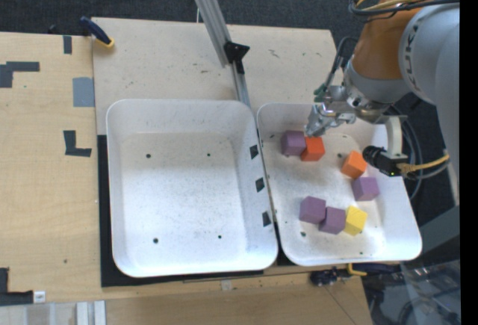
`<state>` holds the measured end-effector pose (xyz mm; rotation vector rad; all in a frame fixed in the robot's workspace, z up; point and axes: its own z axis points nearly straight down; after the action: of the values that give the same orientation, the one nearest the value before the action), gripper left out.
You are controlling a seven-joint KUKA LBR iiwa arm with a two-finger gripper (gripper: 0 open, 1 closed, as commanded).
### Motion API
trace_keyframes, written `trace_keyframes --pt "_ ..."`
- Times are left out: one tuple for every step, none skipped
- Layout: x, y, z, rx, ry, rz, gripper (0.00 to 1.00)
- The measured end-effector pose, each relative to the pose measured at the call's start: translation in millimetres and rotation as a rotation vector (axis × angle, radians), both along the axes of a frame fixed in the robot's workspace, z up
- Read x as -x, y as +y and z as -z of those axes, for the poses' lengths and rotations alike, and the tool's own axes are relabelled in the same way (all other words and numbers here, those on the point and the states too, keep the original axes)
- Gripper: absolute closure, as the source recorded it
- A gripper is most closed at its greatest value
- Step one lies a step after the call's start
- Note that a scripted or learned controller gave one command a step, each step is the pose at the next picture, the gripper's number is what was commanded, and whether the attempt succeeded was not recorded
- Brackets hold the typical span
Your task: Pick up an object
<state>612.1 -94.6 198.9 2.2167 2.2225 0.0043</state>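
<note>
The right bin (pixel 396 241) holds several small blocks. A purple block (pixel 293 143) and a red-orange block (pixel 313 149) sit side by side near the bin's far left. An orange block (pixel 354 164) lies right of them, with a purple block (pixel 365 187) just below it. Near the front are two more purple blocks (pixel 312 209) (pixel 333 220) and a yellow block (pixel 355 220). My gripper (pixel 317 127) hangs low over the red-orange block, right above its top edge. Nothing shows between its fingers.
The left bin (pixel 119 166) stands beside the right one, and a black divider strip (pixel 259 166) runs between them. A slanted metal rail (pixel 213 13) crosses the bench behind the bins. The arm's orange band (pixel 385 39) and cables (pixel 407 159) overhang the right bin's far right side.
</note>
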Motion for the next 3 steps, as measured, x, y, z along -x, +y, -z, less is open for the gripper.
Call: trace_keyframes --pt "-1 1 -16 0.0 0.003 0.001 1.0" --pt "4 54 -12 0.0 0.005 0.0 1.0" --pt "5 102 -20 -0.002 0.004 -0.004 1.0"
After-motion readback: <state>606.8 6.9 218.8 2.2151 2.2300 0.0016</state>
